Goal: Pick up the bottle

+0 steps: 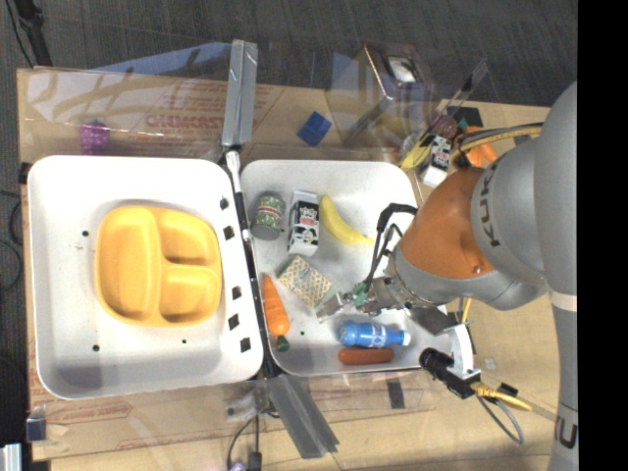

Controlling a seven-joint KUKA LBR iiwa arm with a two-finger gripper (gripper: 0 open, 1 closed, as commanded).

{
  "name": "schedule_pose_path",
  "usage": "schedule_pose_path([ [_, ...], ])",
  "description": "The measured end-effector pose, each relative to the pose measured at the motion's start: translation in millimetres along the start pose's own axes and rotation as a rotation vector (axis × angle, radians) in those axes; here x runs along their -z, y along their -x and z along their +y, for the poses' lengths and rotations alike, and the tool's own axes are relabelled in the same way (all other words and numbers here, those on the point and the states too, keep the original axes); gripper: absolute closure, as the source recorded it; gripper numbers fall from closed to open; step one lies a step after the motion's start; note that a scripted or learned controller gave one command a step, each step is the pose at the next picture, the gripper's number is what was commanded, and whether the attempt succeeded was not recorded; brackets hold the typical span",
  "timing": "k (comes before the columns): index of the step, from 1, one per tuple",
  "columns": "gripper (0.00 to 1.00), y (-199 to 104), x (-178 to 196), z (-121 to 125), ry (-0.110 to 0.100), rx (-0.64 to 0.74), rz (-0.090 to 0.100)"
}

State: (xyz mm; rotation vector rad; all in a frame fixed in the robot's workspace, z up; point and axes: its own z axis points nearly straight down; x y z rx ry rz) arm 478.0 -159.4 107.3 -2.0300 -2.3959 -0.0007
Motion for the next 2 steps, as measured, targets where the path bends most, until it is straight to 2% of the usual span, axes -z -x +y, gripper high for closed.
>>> schedule_pose_path([
  [1,0.0,-1.3,-15.7,-1.2,-0.003,-0.031,0.002],
  [2,0.0,39.0,-14.1,-6.2,0.003,-0.286,-0.002],
])
